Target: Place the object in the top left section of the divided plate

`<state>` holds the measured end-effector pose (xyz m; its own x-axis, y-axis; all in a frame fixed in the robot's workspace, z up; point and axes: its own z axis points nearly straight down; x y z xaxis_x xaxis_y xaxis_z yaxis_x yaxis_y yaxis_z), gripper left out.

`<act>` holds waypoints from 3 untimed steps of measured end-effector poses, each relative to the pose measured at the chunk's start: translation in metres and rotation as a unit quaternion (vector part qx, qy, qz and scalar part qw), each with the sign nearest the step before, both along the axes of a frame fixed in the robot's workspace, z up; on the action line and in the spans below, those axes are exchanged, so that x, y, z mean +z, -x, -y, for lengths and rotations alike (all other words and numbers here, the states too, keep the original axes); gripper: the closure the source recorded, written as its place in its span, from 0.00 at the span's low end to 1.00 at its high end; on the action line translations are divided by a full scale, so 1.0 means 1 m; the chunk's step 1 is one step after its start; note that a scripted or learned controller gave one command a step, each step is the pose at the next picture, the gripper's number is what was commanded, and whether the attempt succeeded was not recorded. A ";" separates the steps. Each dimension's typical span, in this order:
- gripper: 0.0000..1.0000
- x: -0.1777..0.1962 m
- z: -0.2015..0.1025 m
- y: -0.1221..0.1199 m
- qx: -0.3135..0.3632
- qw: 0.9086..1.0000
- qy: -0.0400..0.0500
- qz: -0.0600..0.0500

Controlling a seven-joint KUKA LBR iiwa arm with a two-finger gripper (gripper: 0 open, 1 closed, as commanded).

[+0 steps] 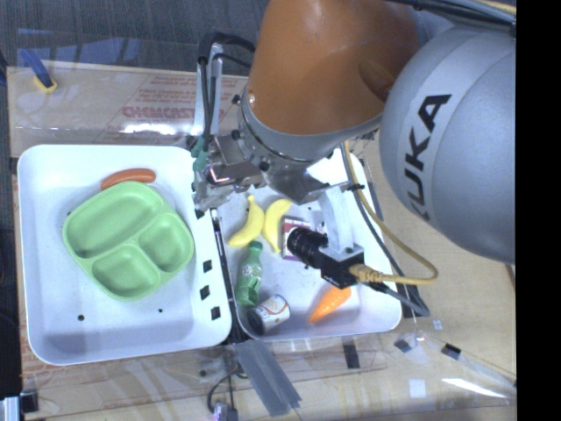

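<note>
The arm is leaning over the right bin [386, 318], and its claw [230, 175] is hanging at the far left corner of this bin, just beside the wall between the two bins; the wrist is hiding its tip, so I cannot tell how the claw is set, and nothing is showing in its grip. The green divided plate [130, 240] is lying in the middle of the left bin [53, 340], and all three of its sections are looking bare, with an orange sausage [128, 178] lying just beside its far edge. Which object is meant I cannot tell; the candidates are lying in the right bin: two yellow bananas [263, 222] under the claw, a green bottle [250, 274], a small can [270, 311] near the front edge, and an orange carrot [331, 302]. My judgement is that the picking is not yet done. To do it well, the claw should be coming down on one banana alone, across its narrow middle, keeping away from the bin wall, because the two bananas are touching and could slip together.
</note>
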<state>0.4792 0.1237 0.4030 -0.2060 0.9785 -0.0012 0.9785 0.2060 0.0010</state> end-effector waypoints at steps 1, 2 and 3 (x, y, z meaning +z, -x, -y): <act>1.00 -0.093 -0.039 0.003 0.050 0.999 0.001 -0.003; 1.00 -0.290 0.000 -0.001 0.115 0.993 -0.001 -0.001; 1.00 -0.212 0.090 -0.035 0.024 1.000 0.000 -0.001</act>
